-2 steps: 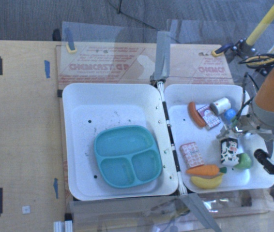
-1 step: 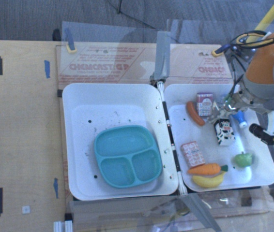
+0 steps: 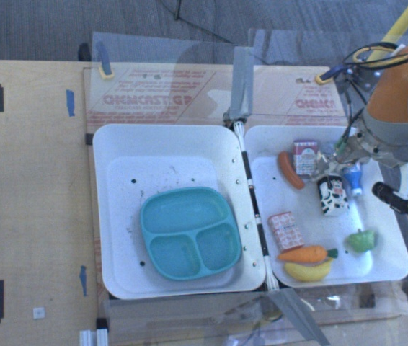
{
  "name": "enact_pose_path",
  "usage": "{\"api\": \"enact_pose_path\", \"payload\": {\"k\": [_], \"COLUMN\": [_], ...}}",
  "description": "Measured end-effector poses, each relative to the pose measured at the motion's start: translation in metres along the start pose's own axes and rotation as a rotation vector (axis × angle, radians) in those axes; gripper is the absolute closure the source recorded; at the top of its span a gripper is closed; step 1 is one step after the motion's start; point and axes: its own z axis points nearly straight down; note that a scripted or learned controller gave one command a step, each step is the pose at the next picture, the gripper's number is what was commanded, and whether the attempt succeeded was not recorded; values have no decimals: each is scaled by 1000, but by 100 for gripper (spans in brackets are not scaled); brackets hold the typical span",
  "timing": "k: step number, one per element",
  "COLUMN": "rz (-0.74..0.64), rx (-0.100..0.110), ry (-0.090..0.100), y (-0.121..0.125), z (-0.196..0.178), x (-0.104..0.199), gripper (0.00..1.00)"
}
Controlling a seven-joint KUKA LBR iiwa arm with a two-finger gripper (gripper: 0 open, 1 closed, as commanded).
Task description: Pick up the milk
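1. The grey arm's two-finger gripper point(image 3: 336, 166) hangs over the far part of the right-hand shallow white plastic bin point(image 3: 377, 269); whether its fingers are spread or closed cannot be told, and nothing can be seen held between them.
2. The milk, a small carton patterned in black-and-white cow patches point(image 3: 331, 195), lies just below the gripper on the bin floor.
3. A blue-capped little bottle point(image 3: 353, 178) sits just beside the gripper, towards the arm.
4. A red-and-white boxy carton point(image 3: 305, 156) and a smooth reddish sausage point(image 3: 290, 170) lie on the gripper's other side.
5. Nearer the camera lie a pink patterned packet point(image 3: 285, 230), an orange carrot point(image 3: 305, 254), a yellow banana point(image 3: 308, 270) and a rounded green fruit point(image 3: 361, 241).
6. The left bin point(image 3: 110, 157) holds a teal three-compartment plate point(image 3: 188, 231).
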Motion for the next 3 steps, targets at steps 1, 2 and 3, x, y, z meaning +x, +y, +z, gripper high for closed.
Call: {"api": "enact_pose_path", "payload": {"k": [1,2,3], "rz": [-8,-173,-61], "rx": [-40,-36,-31], "ry": [-56,-61,-53], "y": [-13,-5,21], "z": [8,8,-84], "x": [40,62,131], "gripper": [100,100,100]}}
